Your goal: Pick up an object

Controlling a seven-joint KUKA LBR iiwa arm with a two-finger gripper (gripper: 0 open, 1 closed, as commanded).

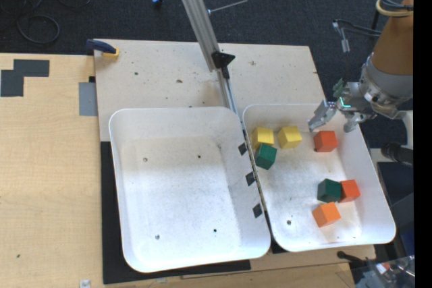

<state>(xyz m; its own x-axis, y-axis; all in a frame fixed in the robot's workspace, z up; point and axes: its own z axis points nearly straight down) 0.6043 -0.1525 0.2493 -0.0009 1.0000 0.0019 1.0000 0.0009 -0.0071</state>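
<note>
The right bin (378, 212) holds several small blocks. Two yellow blocks (264, 137) (290, 137) sit near its far left, with a green block (266, 156) just in front of them. A red-orange block (325, 141) lies near the far right. Lower down, a dark green block (329, 190) touches a red block (349, 190), and an orange block (327, 214) lies in front of them. My gripper (336, 116) hangs over the bin's far right rim, just above the red-orange block, fingers spread open and holding nothing.
The left bin (135, 138) stands beside the right one, with black clips along the shared rim. A slanted aluminium pole (197, 10) rises behind the bins. A blue-and-yellow clamp (102, 48) sits at the board's far left corner.
</note>
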